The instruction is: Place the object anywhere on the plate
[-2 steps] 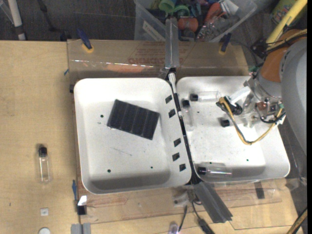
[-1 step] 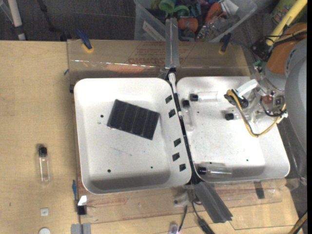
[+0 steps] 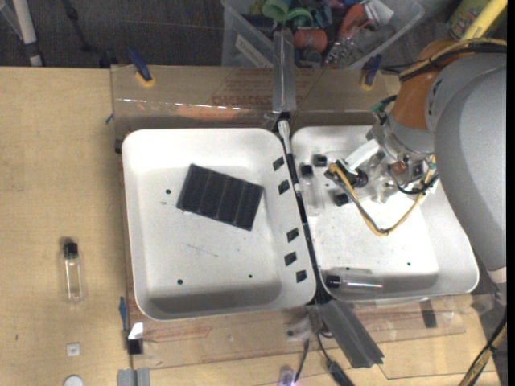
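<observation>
A dark, ridged rectangular plate (image 3: 220, 196) lies flat in the left bin (image 3: 153, 288), slightly left of its middle. A thin pen-like object (image 3: 352, 281) with a dark tip rests along the front wall of the right bin (image 3: 451, 272). My gripper (image 3: 328, 180) reaches in from the right and hovers over the back left part of the right bin, close to the divider. It is open, with nothing visible between its dark fingertips (image 3: 320, 162). The pen-like object lies well in front of the gripper, apart from it.
A yellow cable (image 3: 385, 225) loops down from the wrist over the right bin floor. The black divider (image 3: 291, 207) with clips separates the bins. A clear vial (image 3: 72, 270) lies on the wooden bench at the left. A clear tub of colourful items (image 3: 322, 10) stands behind the bins.
</observation>
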### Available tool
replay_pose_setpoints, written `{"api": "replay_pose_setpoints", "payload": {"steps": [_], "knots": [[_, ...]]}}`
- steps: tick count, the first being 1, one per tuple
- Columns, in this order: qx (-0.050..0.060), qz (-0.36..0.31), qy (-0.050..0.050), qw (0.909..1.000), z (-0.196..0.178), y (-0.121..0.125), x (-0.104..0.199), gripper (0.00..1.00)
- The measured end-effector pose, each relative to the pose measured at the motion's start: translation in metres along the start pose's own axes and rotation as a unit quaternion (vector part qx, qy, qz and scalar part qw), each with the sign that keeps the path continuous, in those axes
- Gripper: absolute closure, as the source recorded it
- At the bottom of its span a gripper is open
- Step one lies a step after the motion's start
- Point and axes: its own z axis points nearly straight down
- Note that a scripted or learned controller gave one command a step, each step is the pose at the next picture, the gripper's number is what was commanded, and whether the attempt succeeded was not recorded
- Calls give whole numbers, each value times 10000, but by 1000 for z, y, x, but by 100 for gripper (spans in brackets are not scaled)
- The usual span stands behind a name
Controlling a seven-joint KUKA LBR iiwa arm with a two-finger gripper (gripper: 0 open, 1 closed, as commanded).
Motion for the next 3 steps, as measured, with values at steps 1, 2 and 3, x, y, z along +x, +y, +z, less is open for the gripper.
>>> {"api": "replay_pose_setpoints", "payload": {"steps": [1, 2, 3], "knots": [[-9, 614, 14, 9981, -1, 20, -10, 100], [-25, 625, 9, 9980, -1, 59, -27, 100], [95, 579, -4, 9983, 0, 87, -30, 100]]}}
